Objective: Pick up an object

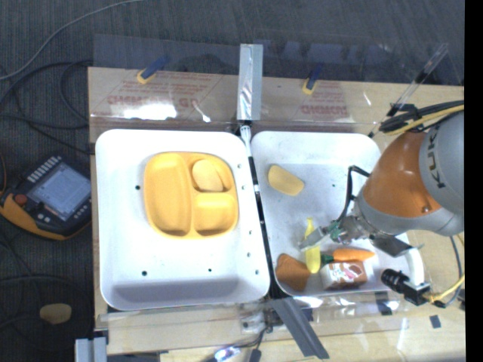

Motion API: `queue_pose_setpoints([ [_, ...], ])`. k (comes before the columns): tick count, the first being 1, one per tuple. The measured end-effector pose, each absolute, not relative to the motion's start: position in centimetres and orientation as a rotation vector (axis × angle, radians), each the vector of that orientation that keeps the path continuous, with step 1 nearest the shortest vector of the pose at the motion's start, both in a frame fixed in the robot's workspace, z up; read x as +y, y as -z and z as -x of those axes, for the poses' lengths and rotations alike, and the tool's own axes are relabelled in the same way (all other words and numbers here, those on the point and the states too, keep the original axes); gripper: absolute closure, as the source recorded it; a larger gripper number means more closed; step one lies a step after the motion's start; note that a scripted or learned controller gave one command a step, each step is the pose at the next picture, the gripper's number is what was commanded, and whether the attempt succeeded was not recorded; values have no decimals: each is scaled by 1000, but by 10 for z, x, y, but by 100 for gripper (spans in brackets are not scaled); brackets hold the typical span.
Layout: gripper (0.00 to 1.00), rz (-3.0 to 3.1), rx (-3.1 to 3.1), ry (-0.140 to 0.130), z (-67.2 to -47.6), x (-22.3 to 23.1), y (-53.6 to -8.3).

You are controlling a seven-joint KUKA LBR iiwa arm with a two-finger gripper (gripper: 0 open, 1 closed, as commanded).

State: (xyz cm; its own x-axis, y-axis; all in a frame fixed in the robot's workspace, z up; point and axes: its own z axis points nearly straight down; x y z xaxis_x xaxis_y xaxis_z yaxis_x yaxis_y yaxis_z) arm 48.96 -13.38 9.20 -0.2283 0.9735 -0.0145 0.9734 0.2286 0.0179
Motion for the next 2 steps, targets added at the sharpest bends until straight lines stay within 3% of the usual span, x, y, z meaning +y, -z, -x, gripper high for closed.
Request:
queue_pose_setpoints([
  [1, 100, -1938, 2452, -16, -491, -130, -102],
  [2, 100, -1884, 2516, 2, -509, -49, -195],
])
